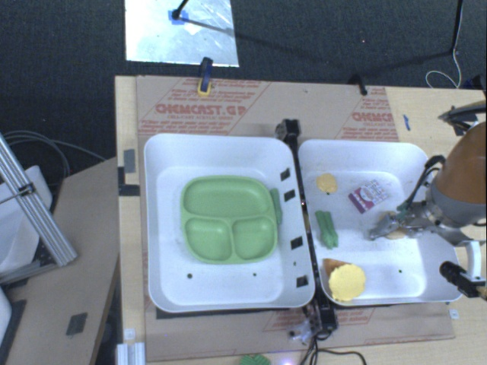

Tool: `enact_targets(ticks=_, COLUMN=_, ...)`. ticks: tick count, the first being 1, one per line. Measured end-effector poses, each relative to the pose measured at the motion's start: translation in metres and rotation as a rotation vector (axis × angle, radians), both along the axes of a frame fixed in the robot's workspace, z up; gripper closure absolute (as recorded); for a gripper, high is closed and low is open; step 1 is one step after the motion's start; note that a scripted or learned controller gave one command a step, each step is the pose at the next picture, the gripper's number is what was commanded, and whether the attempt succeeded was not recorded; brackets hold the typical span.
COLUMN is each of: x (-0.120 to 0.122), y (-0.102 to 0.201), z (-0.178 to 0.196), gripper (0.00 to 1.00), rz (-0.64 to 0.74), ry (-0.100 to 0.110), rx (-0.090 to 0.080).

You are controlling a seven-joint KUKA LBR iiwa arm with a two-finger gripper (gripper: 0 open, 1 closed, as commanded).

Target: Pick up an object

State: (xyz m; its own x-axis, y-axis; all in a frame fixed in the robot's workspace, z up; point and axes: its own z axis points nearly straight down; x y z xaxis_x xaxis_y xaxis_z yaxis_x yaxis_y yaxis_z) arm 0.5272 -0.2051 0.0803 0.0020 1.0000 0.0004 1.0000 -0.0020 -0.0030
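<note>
The right bin (pixel 411 284) holds a small yellow disc (pixel 327 183), a purple-and-white packet (pixel 368 195), a green stick-like piece (pixel 327 229) and a yellow round item on an orange wedge (pixel 346 280). My gripper (pixel 383 230) reaches in from the right and hangs low over the middle of this bin, just below the packet and to the right of the green piece. Its tips are small and dark against the bin floor. Nothing shows between them.
The left bin (pixel 163 280) holds a green three-compartment tray (pixel 228 219). A black divider with clips (pixel 300 226) runs between the bins. Cardboard (pixel 251 105) lies under both bins. The arm's orange band (pixel 464 177) stands at the right edge.
</note>
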Motion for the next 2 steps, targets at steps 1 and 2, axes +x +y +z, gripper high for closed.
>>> enact_targets(ticks=1, x=0.068, y=-0.001, z=0.005, gripper=0.00, rz=0.008, ry=-0.010, rx=-0.003)
enact_targets(ticks=2, x=0.006, y=-0.001, z=0.004, gripper=0.00, rz=0.002, ry=-0.001, rx=0.001)
